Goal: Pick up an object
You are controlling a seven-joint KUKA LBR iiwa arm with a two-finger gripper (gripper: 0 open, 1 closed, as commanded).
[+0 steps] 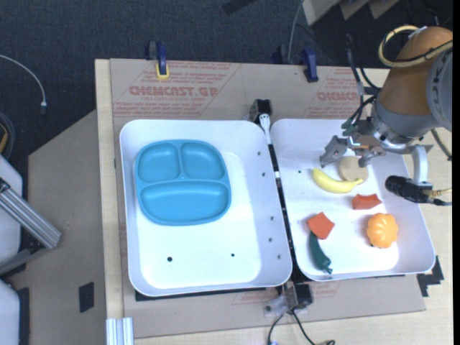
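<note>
The gripper (350, 154), fingers spread, is poised just above the banana (336, 182) in the right bin (295, 149), where a pumpkin (382, 230) and pepper (319, 254) are also kept. A blue plate (183, 182) is held in the left bin (194, 272).

Even, bright overhead light on bench; dark floor along top and left of frame stays dim. White bins (198, 279) near overexposed at frame centre, little surface detail. Short soft shadows under blue plate (183, 182) and banana (336, 182). Mild glare on orange band (424, 45), upper right. Overall slightly soft, grainy; cables at bottom centre blurred.
</note>
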